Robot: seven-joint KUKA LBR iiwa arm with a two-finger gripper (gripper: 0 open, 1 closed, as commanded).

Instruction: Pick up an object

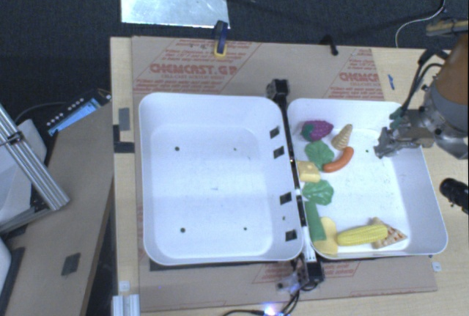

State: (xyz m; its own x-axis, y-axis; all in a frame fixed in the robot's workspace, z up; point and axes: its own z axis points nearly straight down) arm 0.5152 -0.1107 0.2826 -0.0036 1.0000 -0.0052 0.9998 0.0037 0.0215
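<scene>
Up by the right edge, the pincer [382,148] hangs over the far right part of the right bin [421,193]. It is too small and dark to tell its state. Nothing shows in its grip, and it touches no toy.

All the toys lie to its left, in the left half of that bin. The orange carrot [338,160] is nearest, with the tan cone [342,136] just above it. Next come the purple grapes [316,130], a green leafy toy [319,153], a yellow block [308,173] and another green toy [317,192]. Near the front wall lie the yellow corn [360,235] and a waffle-like piece [393,235].

Bare white floor sits under the pincer and between it and the toys. The left bin [212,175] lies well apart.
</scene>
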